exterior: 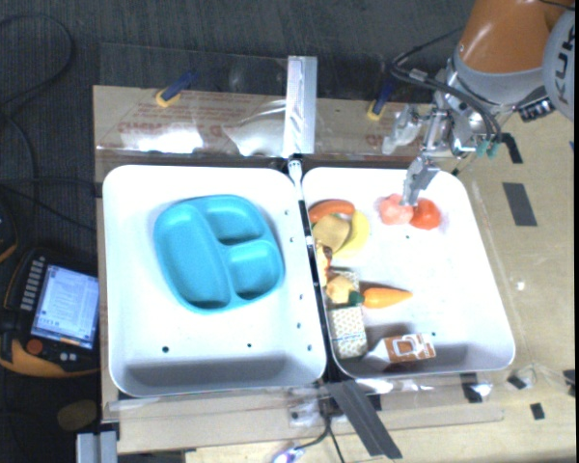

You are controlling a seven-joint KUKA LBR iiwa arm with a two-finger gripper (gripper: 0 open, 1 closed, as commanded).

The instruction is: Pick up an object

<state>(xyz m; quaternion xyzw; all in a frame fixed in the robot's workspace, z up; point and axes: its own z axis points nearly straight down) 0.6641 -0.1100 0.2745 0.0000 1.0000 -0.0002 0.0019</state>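
My gripper (414, 194), grip state unclear, reaches one tomato (425, 215) in the right of two white bins (482, 258), near one carrot (386, 297).

Tan surface (540, 287) under even, soft light. Dark grey carpeted floor (39, 114) at left, black cable (24, 61) looping across it. Handheld pendant (53, 307) with lit screen lies on the floor.

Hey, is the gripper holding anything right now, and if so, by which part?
Cannot be told. The gripper is down at the red-and-pink object at the back of the right bin, reaching its top, but the view does not show that object between its fingers.
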